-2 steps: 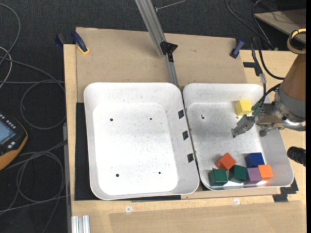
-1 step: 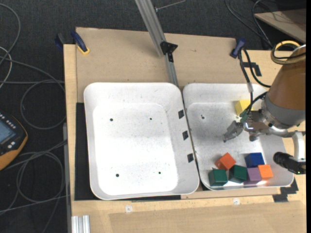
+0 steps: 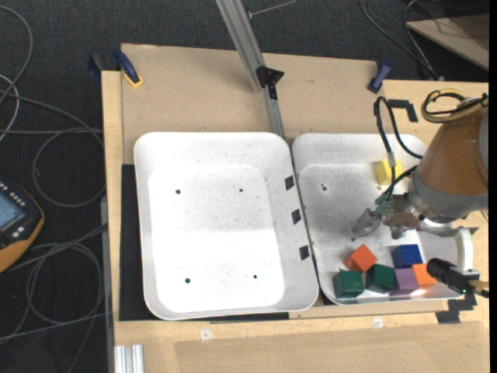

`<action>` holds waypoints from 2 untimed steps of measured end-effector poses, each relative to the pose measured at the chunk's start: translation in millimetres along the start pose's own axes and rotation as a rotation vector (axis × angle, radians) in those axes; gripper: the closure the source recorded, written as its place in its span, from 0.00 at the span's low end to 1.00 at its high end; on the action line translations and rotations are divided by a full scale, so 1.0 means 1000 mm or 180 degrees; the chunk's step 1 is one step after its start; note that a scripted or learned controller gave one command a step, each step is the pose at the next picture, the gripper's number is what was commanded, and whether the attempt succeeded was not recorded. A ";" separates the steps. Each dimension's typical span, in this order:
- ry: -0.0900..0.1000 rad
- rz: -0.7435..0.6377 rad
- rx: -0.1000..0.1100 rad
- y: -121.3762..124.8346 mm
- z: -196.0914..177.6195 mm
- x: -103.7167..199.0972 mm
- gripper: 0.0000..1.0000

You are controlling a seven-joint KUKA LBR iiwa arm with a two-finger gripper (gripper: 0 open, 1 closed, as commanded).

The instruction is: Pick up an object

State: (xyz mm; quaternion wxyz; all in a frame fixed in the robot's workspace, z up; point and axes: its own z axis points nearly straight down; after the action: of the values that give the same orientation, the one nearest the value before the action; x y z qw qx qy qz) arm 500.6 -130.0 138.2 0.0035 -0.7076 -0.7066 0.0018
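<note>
Camera view has our gripper [image 3: 371, 222] low in the right bin [image 3: 330, 158], fingers spread with nothing between them. We see the blocks bunched along the near edge: orange block [image 3: 360, 258], green block [image 3: 349, 284], blue block [image 3: 406, 254], purple block [image 3: 406, 279]. A yellow block [image 3: 383, 171] sits apart toward the far side. Left bin [image 3: 210, 224] offers wide open floor.

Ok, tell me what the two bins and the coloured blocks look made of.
Bins: probably moulded plastic, white and speckled, with rounded corners and shallow raised rims. Blocks: solid-coloured cubes with a matte look, perhaps foam or painted wood; the view cannot settle which.
</note>
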 end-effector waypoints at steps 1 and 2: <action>-0.0004 -0.0007 -0.0028 0.002 -0.014 0.000 1.00; -0.0013 -0.0011 -0.0047 0.013 -0.070 0.002 1.00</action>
State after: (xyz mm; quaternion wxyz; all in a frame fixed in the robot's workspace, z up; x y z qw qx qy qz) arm 514.2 -128.0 208.6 -0.0031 -0.7063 -0.7079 -0.0019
